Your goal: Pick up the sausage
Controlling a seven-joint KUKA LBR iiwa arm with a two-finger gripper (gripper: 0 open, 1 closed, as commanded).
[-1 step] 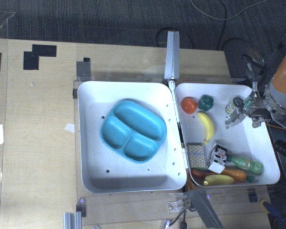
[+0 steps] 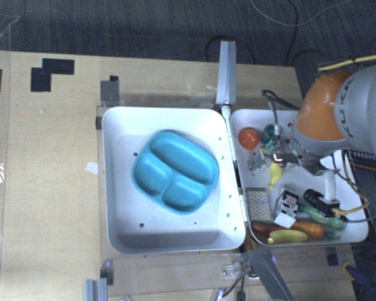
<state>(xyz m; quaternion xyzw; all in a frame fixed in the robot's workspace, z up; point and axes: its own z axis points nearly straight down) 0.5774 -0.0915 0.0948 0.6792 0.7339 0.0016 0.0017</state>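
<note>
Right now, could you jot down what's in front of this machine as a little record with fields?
Left bin: holds a blue divided plate
Right bin: cluttered with toy food and small items
Near-edge items: dark red sausage, yellow piece, orange carrot-like piece
Far corner: red-orange ball
Arm: reaching in over the right bin
End effector: low over the far part of the right bin, apart from the sausage
Finger state: cannot tell
</note>
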